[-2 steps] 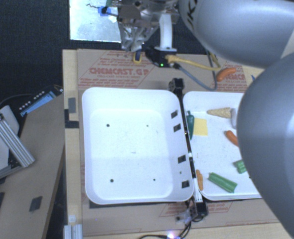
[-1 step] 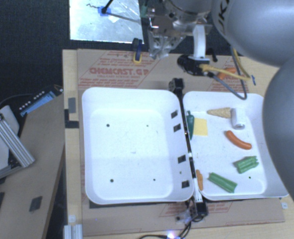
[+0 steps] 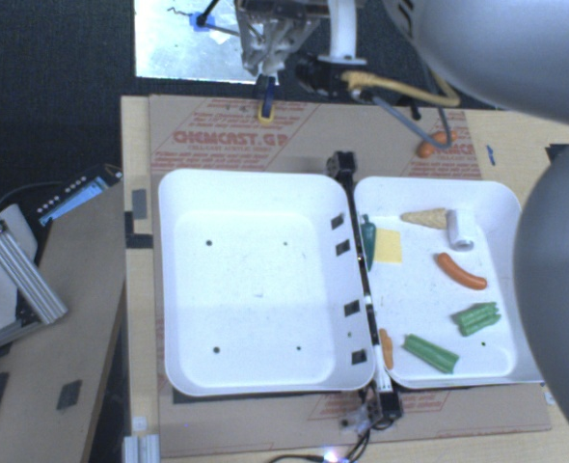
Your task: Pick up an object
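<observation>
My gripper (image 3: 265, 66) hangs high over the far edge of the bench, beyond the left bin (image 3: 183, 287). Its fingers are drawn together on a small blue-and-yellow object (image 3: 265, 99) that dangles straight down from the tips. The right bin (image 3: 501, 201) holds a yellow square (image 3: 389, 246), a tan wedge (image 3: 424, 218), a white cylinder (image 3: 457, 231), an orange-red sausage (image 3: 461, 271), two green pieces (image 3: 476, 317) (image 3: 429, 352) and a small orange piece (image 3: 386, 347) by the divider.
Both bins rest on a cardboard sheet (image 3: 227, 138). A small orange item (image 3: 427, 148) lies on the cardboard behind the right bin. The grey arm (image 3: 497, 37) fills the upper right. A metal rail (image 3: 14, 268) stands at the left.
</observation>
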`<state>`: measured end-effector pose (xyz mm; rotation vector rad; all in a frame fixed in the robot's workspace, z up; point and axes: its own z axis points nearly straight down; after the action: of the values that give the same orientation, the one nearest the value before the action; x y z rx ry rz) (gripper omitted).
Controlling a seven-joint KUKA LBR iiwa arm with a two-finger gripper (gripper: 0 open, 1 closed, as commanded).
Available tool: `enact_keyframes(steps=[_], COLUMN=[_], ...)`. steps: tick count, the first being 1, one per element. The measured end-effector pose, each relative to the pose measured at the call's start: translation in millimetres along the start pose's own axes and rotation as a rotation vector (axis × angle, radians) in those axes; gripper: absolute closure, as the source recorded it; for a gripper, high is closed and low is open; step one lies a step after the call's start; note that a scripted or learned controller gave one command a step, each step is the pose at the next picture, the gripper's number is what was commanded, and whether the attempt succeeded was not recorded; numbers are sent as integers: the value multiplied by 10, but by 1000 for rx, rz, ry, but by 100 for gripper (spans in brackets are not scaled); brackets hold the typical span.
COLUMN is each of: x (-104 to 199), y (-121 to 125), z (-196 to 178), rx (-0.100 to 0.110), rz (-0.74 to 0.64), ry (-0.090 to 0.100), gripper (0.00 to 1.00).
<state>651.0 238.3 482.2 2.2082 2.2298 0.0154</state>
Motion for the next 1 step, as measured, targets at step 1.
enact_keyframes(steps=[1], x=[-975], y=[169], z=[334], rx=[9], rz=[14], ry=[-6], gripper=[100])
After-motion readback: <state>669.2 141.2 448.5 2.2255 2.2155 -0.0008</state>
